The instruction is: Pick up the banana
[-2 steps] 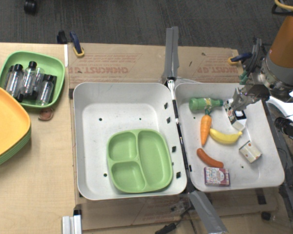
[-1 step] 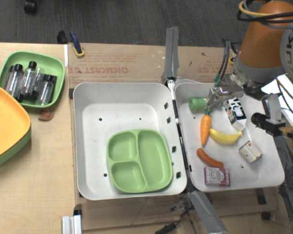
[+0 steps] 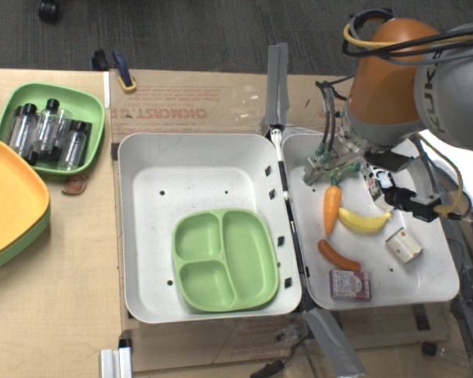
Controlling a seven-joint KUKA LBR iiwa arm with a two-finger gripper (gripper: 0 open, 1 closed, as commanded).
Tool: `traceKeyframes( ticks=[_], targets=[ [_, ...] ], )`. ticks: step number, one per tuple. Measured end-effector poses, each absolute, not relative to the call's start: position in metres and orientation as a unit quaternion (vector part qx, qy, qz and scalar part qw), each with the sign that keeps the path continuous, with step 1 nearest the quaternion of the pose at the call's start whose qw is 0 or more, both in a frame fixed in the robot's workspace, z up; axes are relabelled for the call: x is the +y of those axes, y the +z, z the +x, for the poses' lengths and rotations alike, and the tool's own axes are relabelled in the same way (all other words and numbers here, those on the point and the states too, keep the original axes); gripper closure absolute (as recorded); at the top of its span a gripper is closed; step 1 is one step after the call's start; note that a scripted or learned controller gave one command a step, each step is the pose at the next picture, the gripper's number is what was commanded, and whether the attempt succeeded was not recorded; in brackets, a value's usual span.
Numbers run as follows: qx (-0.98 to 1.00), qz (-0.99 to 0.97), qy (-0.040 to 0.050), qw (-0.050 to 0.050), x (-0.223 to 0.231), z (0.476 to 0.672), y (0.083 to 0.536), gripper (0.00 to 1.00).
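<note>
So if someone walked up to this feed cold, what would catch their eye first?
Probably the arm's big orange band looming over the far end of the right bin. Next, the green divided plate sitting alone in the left bin. Then the cluster of toy food in the right bin: the banana lying beside an upright carrot, with a sausage just nearer the camera.

Banana lies in the right bin, touching the carrot.
</note>
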State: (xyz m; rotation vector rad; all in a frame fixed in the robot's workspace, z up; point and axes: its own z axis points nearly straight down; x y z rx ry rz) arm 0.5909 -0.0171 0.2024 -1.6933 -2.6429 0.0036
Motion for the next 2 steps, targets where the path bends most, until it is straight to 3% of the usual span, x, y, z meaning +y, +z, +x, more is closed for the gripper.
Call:
traceKeyframes(
  ticks=[1,2],
  targets=[
    [-0.926,-0.378,0.0000,0.000,-0.072,0.554,0.191,1.00],
    [-0.831,-0.556,0.0005,0.000,-0.092,0.576,0.199,1.00]
  ],
)
